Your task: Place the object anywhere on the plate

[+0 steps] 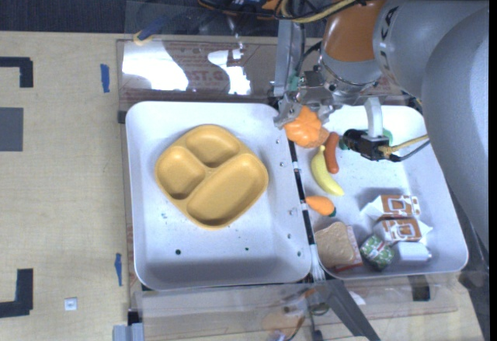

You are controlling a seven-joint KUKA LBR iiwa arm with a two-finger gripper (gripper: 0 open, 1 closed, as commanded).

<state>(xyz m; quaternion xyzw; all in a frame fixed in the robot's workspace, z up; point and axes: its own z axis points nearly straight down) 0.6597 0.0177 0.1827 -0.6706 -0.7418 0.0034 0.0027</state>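
— Hard to read at the end effector?
— Cannot tell its state; sits at the orange object, at the right bin's upper-left corner.
— Counts?
— One yellow plate, in the left bin. One banana, one sausage.

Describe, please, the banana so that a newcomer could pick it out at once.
Look in the right-hand shallow white bin, near its left wall. The small yellow curved toy banana lies there, beside a red sausage and above a short orange carrot; it alone is yellow.
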